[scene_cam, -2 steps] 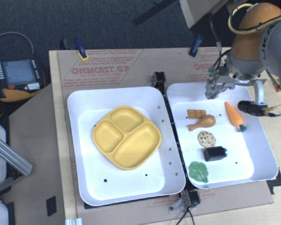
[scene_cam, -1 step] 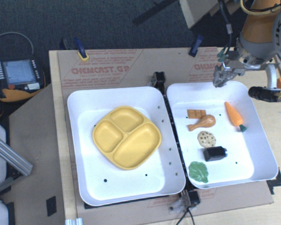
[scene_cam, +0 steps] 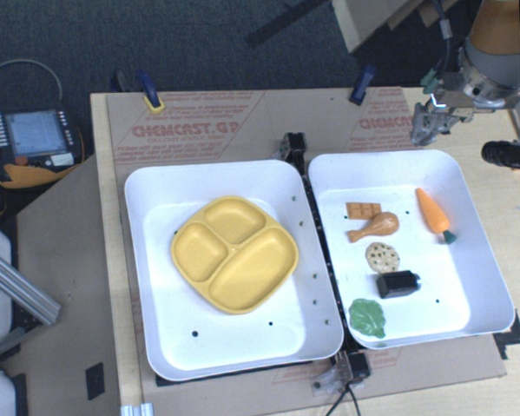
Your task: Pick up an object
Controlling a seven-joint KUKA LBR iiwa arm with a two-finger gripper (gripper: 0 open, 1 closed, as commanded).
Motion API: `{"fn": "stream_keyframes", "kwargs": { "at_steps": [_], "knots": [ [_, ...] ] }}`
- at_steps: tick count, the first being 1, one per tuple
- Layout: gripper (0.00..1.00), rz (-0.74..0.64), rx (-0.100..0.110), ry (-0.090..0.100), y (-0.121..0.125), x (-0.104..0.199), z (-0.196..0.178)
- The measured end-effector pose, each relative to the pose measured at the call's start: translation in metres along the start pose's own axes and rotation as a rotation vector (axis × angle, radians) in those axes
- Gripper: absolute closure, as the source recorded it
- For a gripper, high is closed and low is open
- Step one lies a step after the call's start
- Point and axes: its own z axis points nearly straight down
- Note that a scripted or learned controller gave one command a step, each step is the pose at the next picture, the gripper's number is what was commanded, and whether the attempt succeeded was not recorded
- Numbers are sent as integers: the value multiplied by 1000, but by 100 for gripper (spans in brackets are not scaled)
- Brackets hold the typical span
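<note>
The right bin [scene_cam: 474, 309] holds several small items: an orange carrot [scene_cam: 433, 212], a brown drumstick [scene_cam: 375, 227], a tan waffle piece [scene_cam: 363, 210], a speckled cookie [scene_cam: 382, 257], a black block [scene_cam: 397, 283] and a green leaf [scene_cam: 367, 317]. The gripper [scene_cam: 427, 126] hangs above the bin's far right corner, well clear of every item, with nothing between its fingers. The arm's orange band [scene_cam: 496, 25] rises toward the top right.
In the left bin [scene_cam: 162, 330] lies a yellow three-compartment plate [scene_cam: 235, 254]. A black clamp [scene_cam: 292, 145] sits between the bins at the back. Blue clips [scene_cam: 152, 93] hold the cardboard's far edge. A pendant [scene_cam: 32, 136] rests at the far left.
</note>
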Motion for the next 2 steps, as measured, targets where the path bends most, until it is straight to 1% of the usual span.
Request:
{"fn": "stream_keyframes", "kwargs": {
  "at_steps": [1, 2],
  "knots": [
    [100, -3, 7, 3, -3, 54, -6],
    [100, -5, 10, 4, -7, 107, 11]
  ]
}}
